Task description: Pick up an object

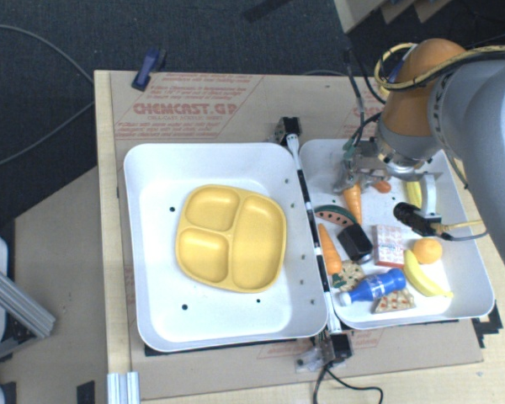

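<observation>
The right bin (475, 297) holds a jumble of small items. My gripper (358, 173) is low over its far-left part, under the orange wrist band. A short carrot (352, 200) lies right below the gripper, its upper end at the gripper's tip; I cannot tell whether it is touching. A longer carrot (329, 256) lies along the bin's left wall. Nearby are a black block (354, 241), a red-and-white packet (390, 244), an orange (427, 250), a banana (422, 277) and a blue bottle (373, 288).
The left bin (151, 175) carries a yellow divided plate (231, 237). The grey arm (480, 116) covers the right bin's far-right corner. A black clamp (288, 130) sits at the far end of the shared wall. A blue clip (148, 68) lies on the cardboard.
</observation>
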`<state>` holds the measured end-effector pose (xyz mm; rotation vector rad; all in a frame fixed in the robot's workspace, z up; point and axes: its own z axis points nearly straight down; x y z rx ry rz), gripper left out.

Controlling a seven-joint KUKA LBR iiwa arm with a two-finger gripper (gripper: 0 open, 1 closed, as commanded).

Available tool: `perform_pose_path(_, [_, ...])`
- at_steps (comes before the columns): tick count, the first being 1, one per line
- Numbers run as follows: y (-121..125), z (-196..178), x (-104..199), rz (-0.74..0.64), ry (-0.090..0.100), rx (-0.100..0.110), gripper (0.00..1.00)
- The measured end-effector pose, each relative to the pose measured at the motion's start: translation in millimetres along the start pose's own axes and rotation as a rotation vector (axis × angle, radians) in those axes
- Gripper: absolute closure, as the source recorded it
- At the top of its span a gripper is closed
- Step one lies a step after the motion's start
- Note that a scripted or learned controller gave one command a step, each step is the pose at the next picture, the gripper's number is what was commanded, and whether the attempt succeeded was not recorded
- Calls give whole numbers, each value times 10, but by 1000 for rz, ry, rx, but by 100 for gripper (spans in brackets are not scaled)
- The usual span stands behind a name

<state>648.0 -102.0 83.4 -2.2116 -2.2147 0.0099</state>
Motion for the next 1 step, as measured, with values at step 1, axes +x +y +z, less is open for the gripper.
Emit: perform_pose_path(1, [-78,-1021,813,-1,-3,-16,100])
